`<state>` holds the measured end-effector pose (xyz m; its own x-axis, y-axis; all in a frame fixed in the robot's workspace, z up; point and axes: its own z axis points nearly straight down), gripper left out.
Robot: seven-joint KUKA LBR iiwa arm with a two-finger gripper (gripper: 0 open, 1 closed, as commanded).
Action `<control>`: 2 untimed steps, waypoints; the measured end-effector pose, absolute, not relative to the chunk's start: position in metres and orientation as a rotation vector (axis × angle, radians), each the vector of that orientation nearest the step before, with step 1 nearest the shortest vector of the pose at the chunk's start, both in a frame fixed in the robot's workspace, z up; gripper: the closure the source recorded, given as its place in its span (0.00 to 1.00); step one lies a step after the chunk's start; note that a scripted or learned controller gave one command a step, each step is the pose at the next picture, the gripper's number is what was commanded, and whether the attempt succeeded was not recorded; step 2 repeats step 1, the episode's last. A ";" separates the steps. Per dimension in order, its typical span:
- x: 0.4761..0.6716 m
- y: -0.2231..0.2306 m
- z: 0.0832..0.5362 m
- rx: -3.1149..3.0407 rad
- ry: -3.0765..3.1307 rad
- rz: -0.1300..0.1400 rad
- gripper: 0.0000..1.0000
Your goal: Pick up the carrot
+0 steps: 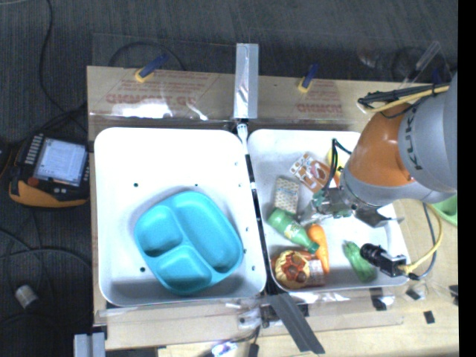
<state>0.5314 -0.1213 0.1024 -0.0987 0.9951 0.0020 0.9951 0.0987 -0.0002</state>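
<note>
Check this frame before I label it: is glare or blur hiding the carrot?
Camera view: evenly lit but soft throughout; the carrot reads clearly as orange beside the green bottle. Glare washes out the left bin wall and the taped cardboard behind. The gripper is in shadow under the arm, its detail murky.

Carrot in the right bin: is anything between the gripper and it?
Nothing visible. The gripper hangs just above the carrot. A green bottle lies against the carrot's left side, crowding it.
</note>
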 end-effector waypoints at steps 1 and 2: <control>0.484 -0.138 0.194 -1.939 -2.469 0.001 1.00; 0.484 -0.138 0.194 -1.939 -2.469 0.001 1.00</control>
